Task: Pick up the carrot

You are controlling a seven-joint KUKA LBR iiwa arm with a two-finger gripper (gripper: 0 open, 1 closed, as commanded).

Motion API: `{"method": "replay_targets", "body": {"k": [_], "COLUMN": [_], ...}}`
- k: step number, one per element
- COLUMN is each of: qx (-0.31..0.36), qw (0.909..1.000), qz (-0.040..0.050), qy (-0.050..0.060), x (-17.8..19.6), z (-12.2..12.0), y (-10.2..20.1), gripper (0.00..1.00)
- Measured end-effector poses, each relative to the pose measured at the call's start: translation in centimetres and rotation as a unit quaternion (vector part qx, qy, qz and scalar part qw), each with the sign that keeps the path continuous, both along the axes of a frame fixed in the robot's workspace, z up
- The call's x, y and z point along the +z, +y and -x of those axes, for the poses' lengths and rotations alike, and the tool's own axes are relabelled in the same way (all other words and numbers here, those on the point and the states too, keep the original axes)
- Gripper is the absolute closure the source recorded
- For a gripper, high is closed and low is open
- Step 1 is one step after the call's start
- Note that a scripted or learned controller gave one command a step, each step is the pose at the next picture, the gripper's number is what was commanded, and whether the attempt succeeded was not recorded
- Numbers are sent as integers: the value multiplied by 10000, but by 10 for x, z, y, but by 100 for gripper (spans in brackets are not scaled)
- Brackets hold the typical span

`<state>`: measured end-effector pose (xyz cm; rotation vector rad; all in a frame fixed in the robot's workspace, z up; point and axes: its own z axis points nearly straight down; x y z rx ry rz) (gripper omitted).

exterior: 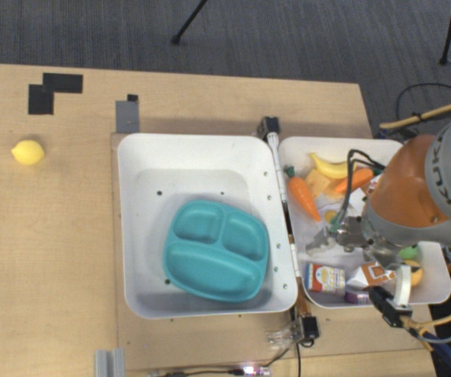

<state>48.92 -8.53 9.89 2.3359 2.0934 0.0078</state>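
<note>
The carrot (pixel 302 197), orange with a green tip at its upper end, lies at a slant against the left wall of the right bin (pixel 291 234). My gripper (pixel 327 239) hangs low over the middle of that bin, just right of and below the carrot's lower end. Nothing visibly sits in the gripper. The grey arm with its orange band (pixel 405 195) covers the right half of the bin.
A yellow banana (pixel 328 166) and an orange item (pixel 356 181) lie at the bin's back. A small carton (pixel 327 277) and a purple item (pixel 357 295) lie along its front wall. A teal divided plate (pixel 216 250) sits in the left bin. A lemon (pixel 27 153) rests far left.
</note>
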Motion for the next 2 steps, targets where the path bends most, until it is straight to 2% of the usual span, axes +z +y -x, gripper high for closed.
{"method": "replay_targets", "body": {"k": [1,2], "qx": [-1058,-1299], "qw": [9944,9915], "qz": [-11,-8], "qy": [22,30], "x": [86,85], "z": [-49,-81], "y": [45,56], "gripper": [0,0]}}
